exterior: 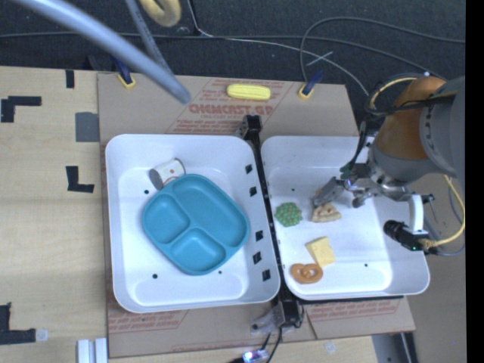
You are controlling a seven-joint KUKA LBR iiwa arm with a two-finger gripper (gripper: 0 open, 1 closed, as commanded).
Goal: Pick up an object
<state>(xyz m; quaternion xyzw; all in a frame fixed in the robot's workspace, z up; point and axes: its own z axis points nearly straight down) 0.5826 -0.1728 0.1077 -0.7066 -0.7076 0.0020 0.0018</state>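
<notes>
The right bin (378,278) holds a green broccoli-like piece (288,215), a tan wedge (327,215), a yellow block (321,251) and a brown pretzel (306,273). My gripper (342,197) reaches in from the right and hangs low over the bin's middle, just above and right of the tan wedge. Its two fingers stand apart, open, with nothing between them. One fingertip (326,195) is close over the wedge; whether it touches is unclear.
The left bin (121,203) carries a blue divided plate (195,223) and a small tipped cup (167,174). A yellow corn-like item (248,91) lies on the cardboard behind the bins. Cables loop around the arm's wrist (408,127) at right.
</notes>
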